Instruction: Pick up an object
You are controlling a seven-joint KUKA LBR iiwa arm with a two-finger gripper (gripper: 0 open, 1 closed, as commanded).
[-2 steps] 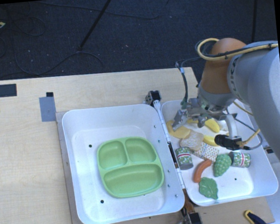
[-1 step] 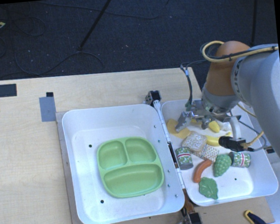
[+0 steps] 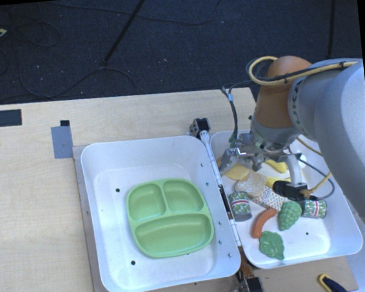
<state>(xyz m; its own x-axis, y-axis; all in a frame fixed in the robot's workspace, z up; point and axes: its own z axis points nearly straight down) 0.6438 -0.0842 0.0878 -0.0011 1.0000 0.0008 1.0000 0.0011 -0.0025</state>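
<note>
My gripper (image 3: 253, 156) hangs low over the back of the right bin (image 3: 348, 238), under the orange band of the arm (image 3: 282, 93). Just below it lie a yellow wedge (image 3: 236, 172) and a beige slice (image 3: 252, 184). Further forward are a small green-label can (image 3: 240, 206), an orange sausage (image 3: 264, 222), a green broccoli piece (image 3: 289, 215), another green piece (image 3: 271, 245) and a can on its side (image 3: 315, 208). A yellow piece (image 3: 277, 164) sits right of the gripper. I see nothing held.
The left bin (image 3: 102, 183) holds a green divided plate (image 3: 170, 216). A clamp (image 3: 200, 127) sits at the back of the ridge between the bins. The arm's grey body (image 3: 346, 131) covers the right bin's far right corner. A cable (image 3: 233, 114) hangs beside the wrist.
</note>
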